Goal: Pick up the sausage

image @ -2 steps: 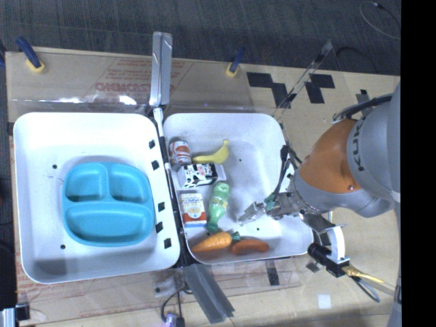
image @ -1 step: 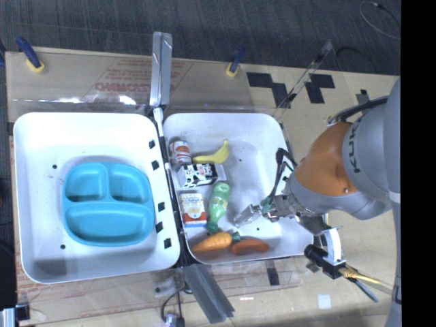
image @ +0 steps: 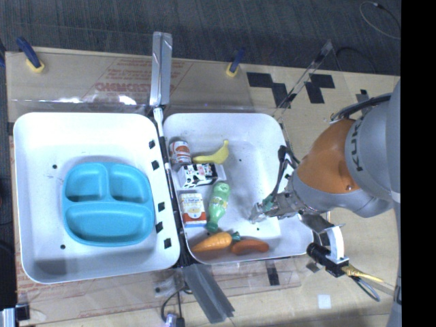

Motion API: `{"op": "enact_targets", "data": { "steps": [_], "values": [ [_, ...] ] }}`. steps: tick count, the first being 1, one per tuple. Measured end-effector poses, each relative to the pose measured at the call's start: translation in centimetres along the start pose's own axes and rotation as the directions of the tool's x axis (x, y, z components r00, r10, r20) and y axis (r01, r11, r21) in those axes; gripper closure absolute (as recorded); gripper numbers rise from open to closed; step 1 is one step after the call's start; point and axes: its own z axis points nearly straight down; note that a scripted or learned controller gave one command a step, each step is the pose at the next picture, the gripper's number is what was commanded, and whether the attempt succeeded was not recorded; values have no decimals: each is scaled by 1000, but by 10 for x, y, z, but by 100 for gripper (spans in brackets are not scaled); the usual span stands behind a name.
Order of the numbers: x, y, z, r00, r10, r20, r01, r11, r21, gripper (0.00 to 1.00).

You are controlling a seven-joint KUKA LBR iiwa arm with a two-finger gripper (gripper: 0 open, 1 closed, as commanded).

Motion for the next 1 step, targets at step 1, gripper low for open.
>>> {"op": "enact_targets", "data": {
  "steps": [1],
  "values": [
    [0,0,0,1000,0,0,0,1000,0,0]
  ]
}}
